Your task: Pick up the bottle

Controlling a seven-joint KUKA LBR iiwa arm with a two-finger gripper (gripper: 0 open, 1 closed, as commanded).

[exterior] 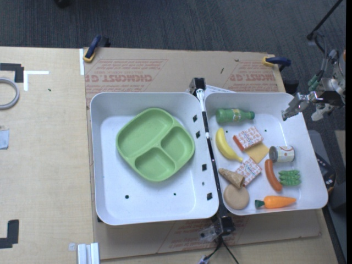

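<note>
Jaws [301,108] — well apart from bottle [235,115]

Bottle [235,115] lies open above and behind, banana [226,145] crowding its front.

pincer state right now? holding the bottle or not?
Pincer: open or shut cannot be told at this size. It sits at the right bin's far right corner, apart from the green bottle, holding nothing.

Pale wooden counter [44,164] is filling the left and centre of frame. Brown cardboard sheet [181,70] is lying flat on it, printed side up. Two white bins are sitting on the cardboard, touching: left bin [104,202], right bin [313,186].
</note>
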